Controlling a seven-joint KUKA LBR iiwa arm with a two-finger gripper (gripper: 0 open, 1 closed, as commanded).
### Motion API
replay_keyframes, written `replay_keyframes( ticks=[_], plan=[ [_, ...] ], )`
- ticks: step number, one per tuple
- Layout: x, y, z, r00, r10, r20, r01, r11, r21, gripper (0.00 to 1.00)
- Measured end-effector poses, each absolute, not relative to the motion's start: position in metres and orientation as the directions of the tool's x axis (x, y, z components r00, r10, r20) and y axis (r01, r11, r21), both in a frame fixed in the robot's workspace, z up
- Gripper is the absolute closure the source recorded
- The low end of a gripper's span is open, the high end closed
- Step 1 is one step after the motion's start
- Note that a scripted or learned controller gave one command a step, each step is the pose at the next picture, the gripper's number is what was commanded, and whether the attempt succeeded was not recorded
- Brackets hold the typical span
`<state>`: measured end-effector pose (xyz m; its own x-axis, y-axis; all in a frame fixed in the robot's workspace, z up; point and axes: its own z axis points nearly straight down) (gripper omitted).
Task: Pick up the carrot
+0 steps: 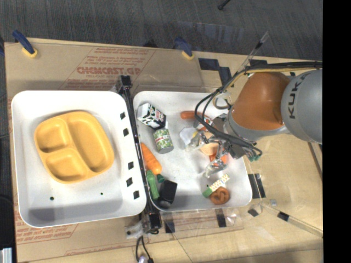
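Orange carrot (150, 156) by bin wall, tool (215, 153) apart

A desk (307, 174) covered in brown cardboard bears two shallow white bins, the left bin (24, 163) and right bin (181, 100), side by side, nearly touching.

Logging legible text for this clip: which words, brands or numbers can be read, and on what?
"CHEMCAST GP": red print on the brown cardboard sheet under the bins; smaller lines below it blurred.
"KU": dark letters on the grey arm, cut off at the edge.
Small green-and-white can, black-and-white carton: labels unreadable.
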<state>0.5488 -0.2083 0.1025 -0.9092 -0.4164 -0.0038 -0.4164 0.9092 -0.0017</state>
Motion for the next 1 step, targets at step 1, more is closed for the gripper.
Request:
replay_keyframes(
  ticks=[1],
  plan=[
    [0.5315,-0.2084,0.1034,-0.889,-0.458,0.001,-0.458,0.889,0.002,0.0]
  ],
)
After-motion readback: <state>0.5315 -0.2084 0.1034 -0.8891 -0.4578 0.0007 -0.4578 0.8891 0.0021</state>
